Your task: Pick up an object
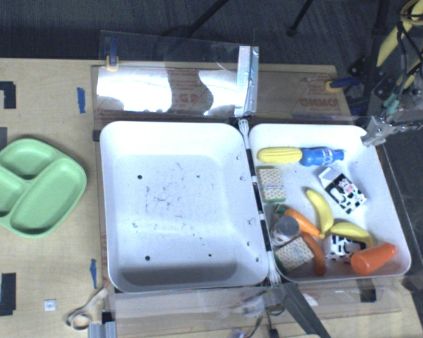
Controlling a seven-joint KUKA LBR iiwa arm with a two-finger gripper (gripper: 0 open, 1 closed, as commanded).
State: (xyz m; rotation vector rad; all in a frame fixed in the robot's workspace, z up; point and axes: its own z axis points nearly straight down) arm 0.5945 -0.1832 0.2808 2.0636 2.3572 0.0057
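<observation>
The right bin (381,182) holds a jumble of items. Along its far side lie a yellow corn-like piece (279,155) and a blue bottle (321,155). Below them are a woven block (271,184), a black-and-white box (342,191), two bananas (319,208) (351,231), an orange carrot (303,224) and an orange-red piece (372,257). A grey metal part that looks like my gripper (378,130) hangs over the bin's far right corner, above and apart from all the items.
The left bin (176,136) is beside the right one, sharing a middle wall. A green divided plate (32,186) rests on the bench at far left. A clear plastic panel (176,83) stands behind the bins. Cables (402,41) hang at upper right.
</observation>
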